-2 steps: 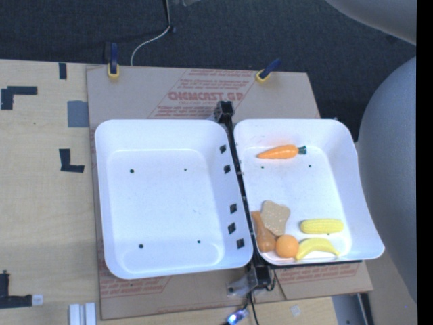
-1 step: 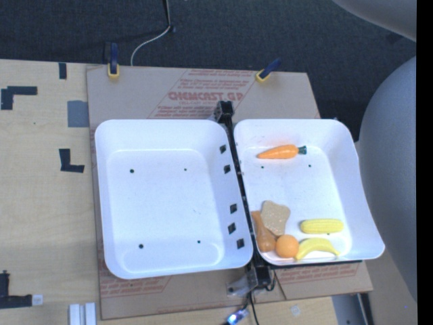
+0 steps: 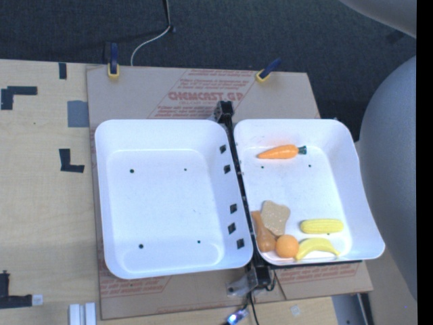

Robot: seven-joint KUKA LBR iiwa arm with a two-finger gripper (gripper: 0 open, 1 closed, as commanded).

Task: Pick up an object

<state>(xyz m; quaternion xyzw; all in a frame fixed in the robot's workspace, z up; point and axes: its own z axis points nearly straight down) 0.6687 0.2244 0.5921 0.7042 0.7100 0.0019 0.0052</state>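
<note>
Five items | right bin (image 3: 342,137): carrot (image 3: 279,152), bread (image 3: 275,217), corn (image 3: 321,226), orange (image 3: 287,246), banana (image 3: 316,250)

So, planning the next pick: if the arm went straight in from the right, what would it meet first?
Probably the right bin's outer rim, then the corn cob; the arm's height is unclear, so it might pass above.

Bright, even light falls from overhead, leaving the two white bins (image 3: 162,202) close to washed out, their rims nearly glaring. Shadows are faint: a soft one lies inside the bins' walls and a thin one beneath the carrot (image 3: 279,153). The dark floor beyond the tabletop (image 3: 40,181) is grainy. To the right of the bins, the grey arm (image 3: 399,134) is blurred, out of focus.
</note>
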